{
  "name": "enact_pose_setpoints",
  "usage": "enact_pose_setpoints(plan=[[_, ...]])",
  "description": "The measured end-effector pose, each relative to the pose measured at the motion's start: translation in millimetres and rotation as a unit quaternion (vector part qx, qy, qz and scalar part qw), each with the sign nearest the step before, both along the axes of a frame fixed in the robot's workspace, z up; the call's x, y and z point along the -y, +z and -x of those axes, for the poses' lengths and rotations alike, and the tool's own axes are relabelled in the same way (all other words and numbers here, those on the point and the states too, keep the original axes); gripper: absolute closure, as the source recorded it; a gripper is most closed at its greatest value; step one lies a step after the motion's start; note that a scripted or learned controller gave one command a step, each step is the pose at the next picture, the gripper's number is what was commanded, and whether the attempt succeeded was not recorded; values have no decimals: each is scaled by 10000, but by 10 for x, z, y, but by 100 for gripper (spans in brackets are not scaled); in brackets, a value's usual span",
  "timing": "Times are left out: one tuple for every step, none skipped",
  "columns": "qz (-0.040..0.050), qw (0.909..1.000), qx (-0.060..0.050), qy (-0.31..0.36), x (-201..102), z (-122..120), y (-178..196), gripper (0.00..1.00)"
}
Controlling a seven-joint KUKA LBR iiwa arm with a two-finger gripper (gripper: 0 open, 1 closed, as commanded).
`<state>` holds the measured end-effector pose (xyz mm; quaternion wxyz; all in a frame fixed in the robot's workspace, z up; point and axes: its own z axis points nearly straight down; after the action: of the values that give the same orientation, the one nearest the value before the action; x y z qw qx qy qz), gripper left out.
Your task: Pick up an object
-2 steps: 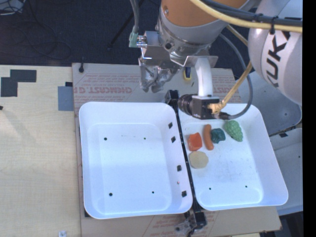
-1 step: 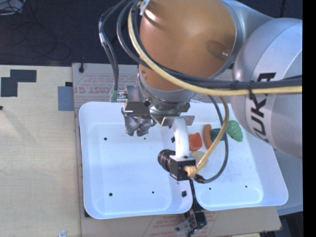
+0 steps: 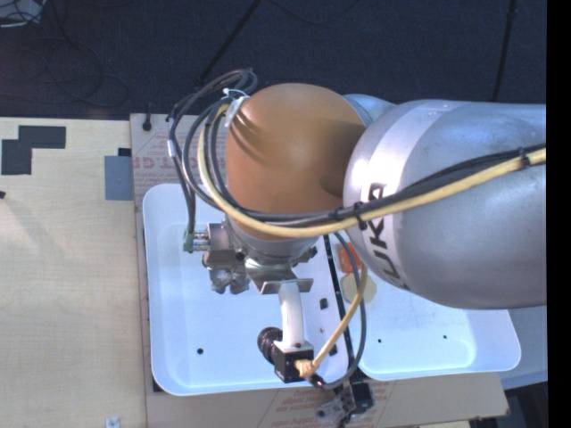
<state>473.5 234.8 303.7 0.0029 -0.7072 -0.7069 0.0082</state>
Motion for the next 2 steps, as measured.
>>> enact_pose_setpoints(plan=[[-34,9999,112,-45,973,-37,945,100],[-73,9999,144,38,284,-20,2425,100]])
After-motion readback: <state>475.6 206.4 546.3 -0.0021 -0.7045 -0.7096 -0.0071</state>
